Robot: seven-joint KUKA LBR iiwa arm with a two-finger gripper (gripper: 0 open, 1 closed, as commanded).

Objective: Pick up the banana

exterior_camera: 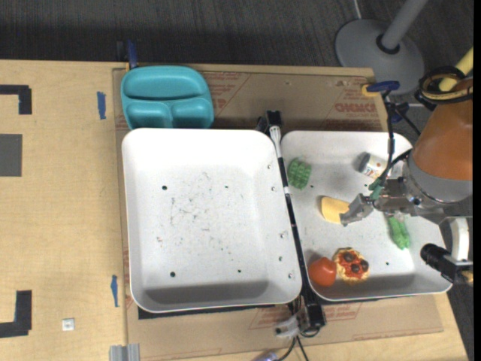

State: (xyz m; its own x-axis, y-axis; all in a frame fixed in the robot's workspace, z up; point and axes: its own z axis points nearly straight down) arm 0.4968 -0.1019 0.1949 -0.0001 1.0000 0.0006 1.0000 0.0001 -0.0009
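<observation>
Cardboard covers the counter under both bins; the banana (331, 207) lies mid right bin (338, 153), touching the end effector (356, 211) at its 3 o'clock, whose opening cannot be told. An off-centre squeeze could push it away.

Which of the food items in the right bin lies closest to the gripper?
The yellow banana piece at the bin's middle, right against the gripper. The green item, tomato and pizza slice lie farther off.

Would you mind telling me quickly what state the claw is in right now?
Claw: in the right bin, at the edge of the yellow banana; open or closed cannot be told.
</observation>
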